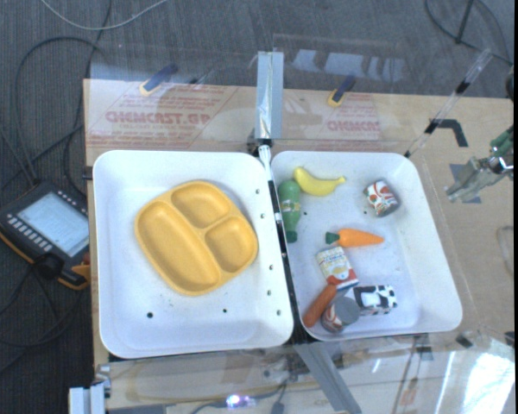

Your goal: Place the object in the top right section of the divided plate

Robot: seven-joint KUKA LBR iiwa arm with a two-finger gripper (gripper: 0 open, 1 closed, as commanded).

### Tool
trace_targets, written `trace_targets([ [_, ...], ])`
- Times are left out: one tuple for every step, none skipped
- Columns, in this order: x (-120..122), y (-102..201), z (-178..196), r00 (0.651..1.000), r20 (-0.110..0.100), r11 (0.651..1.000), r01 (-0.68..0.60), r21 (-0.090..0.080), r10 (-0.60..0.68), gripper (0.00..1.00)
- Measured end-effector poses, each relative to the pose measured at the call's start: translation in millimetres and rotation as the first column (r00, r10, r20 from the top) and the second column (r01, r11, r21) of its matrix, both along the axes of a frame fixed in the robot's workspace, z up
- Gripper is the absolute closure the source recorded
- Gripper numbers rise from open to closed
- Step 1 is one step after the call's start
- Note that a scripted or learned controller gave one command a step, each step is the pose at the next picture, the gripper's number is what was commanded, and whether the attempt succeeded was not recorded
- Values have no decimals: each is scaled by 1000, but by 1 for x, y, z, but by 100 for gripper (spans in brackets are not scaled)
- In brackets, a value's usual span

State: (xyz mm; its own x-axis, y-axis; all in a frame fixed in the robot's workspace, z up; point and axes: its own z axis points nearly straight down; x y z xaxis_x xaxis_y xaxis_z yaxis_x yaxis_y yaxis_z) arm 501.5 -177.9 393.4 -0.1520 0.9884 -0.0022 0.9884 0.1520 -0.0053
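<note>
I see, nearest me in the right bin (432,257), a cow-patterned toy (377,297) and grey-capped piece (339,311), then a smooth orange carrot (359,238). The glossy yellow divided plate (196,235) sits in the left bin (121,274). Farther back lies a curved banana (318,180). The gripper (488,169) hangs beyond the right bin's rim, well apart from all; I cannot tell its opening.
</note>
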Motion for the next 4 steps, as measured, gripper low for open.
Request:
trace_targets([
  [-16,-46,39,998,3,998,-61,0,61,100],
  [79,-45,38,980,1,980,-200,1,200,100],
  [18,-46,39,967,1,967,-254,1,254,100],
  [93,-45,38,997,0,997,75,0,-75,100],
])
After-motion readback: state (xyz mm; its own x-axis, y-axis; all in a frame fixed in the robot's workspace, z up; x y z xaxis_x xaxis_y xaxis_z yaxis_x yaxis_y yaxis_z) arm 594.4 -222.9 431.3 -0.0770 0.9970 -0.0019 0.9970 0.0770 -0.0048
